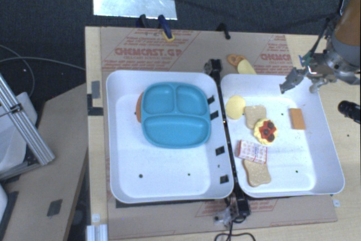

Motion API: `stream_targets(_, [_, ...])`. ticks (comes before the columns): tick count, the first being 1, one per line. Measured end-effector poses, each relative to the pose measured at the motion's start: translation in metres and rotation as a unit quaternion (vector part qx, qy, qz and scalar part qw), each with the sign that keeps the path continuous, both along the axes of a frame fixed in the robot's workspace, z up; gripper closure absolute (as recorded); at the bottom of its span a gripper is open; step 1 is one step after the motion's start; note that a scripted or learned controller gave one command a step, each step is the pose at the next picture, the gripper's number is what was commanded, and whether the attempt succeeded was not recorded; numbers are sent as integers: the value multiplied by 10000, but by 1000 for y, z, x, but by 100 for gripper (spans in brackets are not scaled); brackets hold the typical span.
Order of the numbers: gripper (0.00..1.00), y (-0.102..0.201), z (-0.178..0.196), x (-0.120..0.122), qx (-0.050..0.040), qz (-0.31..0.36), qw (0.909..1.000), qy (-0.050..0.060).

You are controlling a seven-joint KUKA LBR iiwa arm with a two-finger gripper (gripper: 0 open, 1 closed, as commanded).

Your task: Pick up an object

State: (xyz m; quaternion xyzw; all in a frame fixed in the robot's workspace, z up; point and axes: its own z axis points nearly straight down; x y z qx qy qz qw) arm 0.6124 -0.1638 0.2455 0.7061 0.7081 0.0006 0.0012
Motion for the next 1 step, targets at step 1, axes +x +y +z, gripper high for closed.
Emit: stream_targets(1, [0, 54, -81, 22, 5, 19, 10000, -2])
